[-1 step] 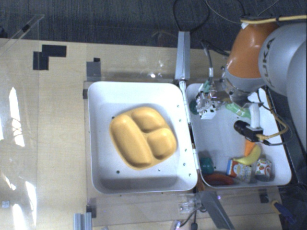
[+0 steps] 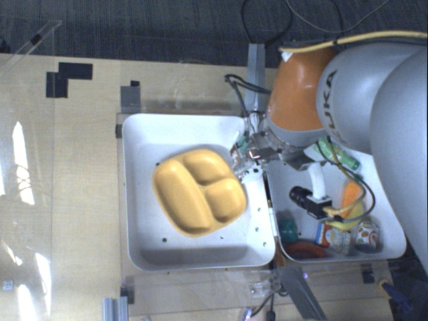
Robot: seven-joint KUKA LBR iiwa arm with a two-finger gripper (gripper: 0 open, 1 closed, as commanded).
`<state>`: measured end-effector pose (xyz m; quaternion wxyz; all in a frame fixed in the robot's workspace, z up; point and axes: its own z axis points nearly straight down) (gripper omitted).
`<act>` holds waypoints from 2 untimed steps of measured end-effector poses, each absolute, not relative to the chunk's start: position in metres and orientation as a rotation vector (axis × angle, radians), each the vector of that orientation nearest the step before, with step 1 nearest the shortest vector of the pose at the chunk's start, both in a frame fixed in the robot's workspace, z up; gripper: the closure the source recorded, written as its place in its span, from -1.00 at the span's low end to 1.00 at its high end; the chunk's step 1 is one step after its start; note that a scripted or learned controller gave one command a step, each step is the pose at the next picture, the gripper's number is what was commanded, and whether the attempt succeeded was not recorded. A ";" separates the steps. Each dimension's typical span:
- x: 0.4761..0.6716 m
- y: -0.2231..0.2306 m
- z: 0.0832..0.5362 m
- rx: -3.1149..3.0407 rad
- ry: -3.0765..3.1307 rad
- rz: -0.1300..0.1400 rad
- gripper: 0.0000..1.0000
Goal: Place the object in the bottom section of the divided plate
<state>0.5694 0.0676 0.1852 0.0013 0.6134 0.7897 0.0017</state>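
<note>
- From above: yellow divided plate (image 2: pixel 199 190) in the left bin (image 2: pixel 144 246), all three parts bare.
- Gripper (image 2: pixel 246 154) just over the plate's right rim; open or closed, cannot tell.
- Small toys (image 2: pixel 334 229) piled in the right bin (image 2: pixel 394 243).

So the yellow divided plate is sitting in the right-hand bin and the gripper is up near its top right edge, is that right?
Not quite. The camera view shows the yellow divided plate in the left-hand bin, not the right one. The right-hand bin holds a clutter of small items instead. The rest stands: the pincer is up near the plate's top right edge.
</note>
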 end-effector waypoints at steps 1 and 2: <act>0.570 0.067 0.185 1.927 2.478 0.006 -1.00; 0.550 0.120 0.175 1.718 2.627 0.006 -1.00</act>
